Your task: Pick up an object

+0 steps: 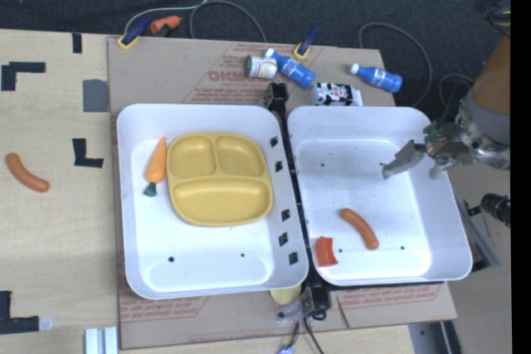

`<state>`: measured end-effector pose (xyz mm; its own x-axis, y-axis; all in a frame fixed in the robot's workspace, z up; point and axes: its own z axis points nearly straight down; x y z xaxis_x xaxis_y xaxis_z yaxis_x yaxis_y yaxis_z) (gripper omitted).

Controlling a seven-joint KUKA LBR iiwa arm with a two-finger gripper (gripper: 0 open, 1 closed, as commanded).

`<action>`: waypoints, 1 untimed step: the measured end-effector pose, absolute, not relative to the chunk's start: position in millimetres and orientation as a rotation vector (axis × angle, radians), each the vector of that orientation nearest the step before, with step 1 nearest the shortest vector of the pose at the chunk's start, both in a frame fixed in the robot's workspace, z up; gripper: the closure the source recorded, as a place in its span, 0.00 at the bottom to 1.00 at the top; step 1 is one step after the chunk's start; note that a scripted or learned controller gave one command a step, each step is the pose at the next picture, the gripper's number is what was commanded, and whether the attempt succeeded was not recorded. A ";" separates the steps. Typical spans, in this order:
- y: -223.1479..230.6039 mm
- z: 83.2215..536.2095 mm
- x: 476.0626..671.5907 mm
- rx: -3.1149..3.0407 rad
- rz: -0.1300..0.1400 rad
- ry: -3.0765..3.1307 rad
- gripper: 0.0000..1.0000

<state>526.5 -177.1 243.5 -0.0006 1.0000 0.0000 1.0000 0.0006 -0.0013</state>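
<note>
Red block [325, 251] beside sausage [359, 228] — claw [415, 160] well above-right, apart.

Showing hardly any readable text.
Running along the top edge of the cardboard sheet [207, 72] under the bins, red print too blurred for reading; sitting on the small black-and-white box [336, 94] and on the two blue bottles [296, 71] [377, 78], markings and labels too small for making out.

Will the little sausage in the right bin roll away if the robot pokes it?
Probably a bit: the sausage looks rounded and smooth, so it may roll sideways or slip. It lies flat on the bin floor, so it can't tip. It looks small, likely light.
</note>
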 end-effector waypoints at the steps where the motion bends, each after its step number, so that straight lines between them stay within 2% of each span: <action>1: -150.5 124.5 521.1 -2.211 0.010 -2.215 0.00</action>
